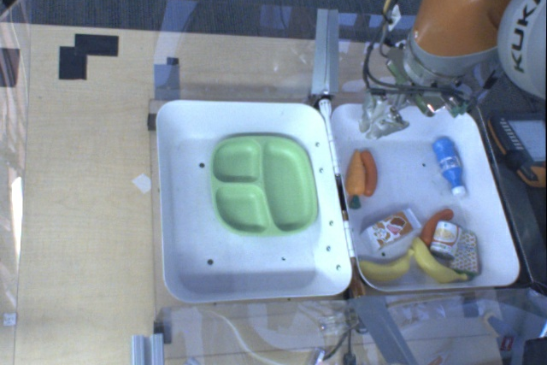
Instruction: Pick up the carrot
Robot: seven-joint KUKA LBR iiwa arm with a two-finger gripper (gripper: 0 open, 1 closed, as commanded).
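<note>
The carrot (361,174) lies in the right bin (496,184) against its left wall; it is orange, with a second orange-red piece beside it. My gripper (382,120) hangs at the back of the right bin, above and slightly right of the carrot, apart from it. Its metal fingers point down with nothing seen between them. The orange band of the arm sits above it at the upper right.
The left bin (184,184) holds a green divided plate (261,184). The right bin also has a blue bottle (448,166), two bananas (410,267), a small printed packet (390,231) and a can (444,238). A metal divider (323,55) runs between the bins.
</note>
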